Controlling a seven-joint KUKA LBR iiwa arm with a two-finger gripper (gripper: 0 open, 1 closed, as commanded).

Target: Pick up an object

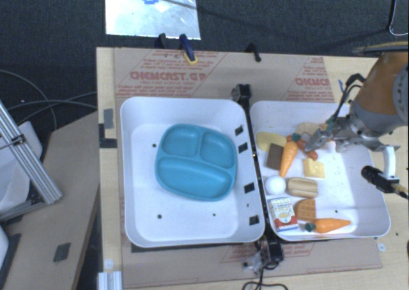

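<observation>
Glossy blue plastic tray (195, 161); smooth white bins (185, 109).

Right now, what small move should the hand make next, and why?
Probably a short descent: the hand hovers over the right bin beside the upper carrot, and nothing shows between its fingers, so no object is picked yet.

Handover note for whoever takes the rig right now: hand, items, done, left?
Hand: low over the right white bin, near its upper middle, beside the upright orange toy carrot; grip state unclear.
Items: toy food all lies in the right bin, including a white egg, a tan bread roll and a second orange carrot. The blue divided plate sits in the left white bin.
Done: nothing visibly lifted.
Left: grasp and raise one item.
</observation>
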